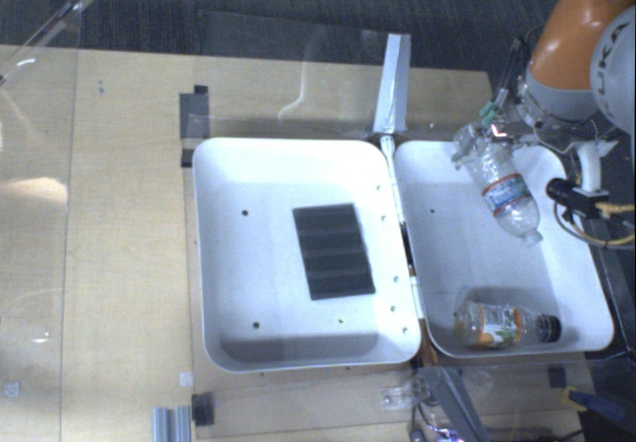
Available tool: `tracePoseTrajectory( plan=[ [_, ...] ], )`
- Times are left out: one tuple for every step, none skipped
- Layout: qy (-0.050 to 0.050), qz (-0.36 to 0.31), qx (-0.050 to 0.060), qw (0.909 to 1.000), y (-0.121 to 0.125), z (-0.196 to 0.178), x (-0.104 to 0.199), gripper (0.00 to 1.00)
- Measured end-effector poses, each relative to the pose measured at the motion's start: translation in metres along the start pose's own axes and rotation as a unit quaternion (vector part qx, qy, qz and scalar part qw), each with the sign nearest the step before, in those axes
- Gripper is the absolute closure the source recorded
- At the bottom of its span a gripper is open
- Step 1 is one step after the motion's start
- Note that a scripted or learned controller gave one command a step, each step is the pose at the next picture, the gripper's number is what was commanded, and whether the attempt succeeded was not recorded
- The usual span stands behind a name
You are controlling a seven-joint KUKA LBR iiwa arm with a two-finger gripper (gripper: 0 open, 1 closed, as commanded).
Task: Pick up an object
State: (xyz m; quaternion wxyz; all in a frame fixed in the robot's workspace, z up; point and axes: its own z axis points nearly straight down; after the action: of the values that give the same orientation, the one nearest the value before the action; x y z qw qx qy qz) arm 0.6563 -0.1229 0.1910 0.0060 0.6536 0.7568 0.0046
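A clear plastic bottle [508, 198] with a blue and white label hangs tilted over the back of the right bin [437, 231]. Its upper end sits between the fingers of my gripper [480, 140], which is shut on it. The grey arm with its orange band [571, 28] comes in from the upper right. A second bottle [505, 323], with an orange label and a dark cap, lies on its side near the right bin's front edge. A black ribbed rectangular block [334, 250] lies flat in the middle of the left bin [229, 231].
A raised divider rim [402, 241] separates the two bins. A grey upright post [392, 82] stands behind them. Black cables [586, 207] hang by the right bin's far side. A clear panel covers the wooden bench at the left [60, 182].
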Motion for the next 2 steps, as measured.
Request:
tracePoseTrajectory(
  plan=[
    [0.0,0.024,0.004,0.9997,-0.021,-0.038,-0.047,1.0],
    [0.0,0.065,0.003,0.9979,0.01,-0.116,-0.038,1.0]
  ],
)
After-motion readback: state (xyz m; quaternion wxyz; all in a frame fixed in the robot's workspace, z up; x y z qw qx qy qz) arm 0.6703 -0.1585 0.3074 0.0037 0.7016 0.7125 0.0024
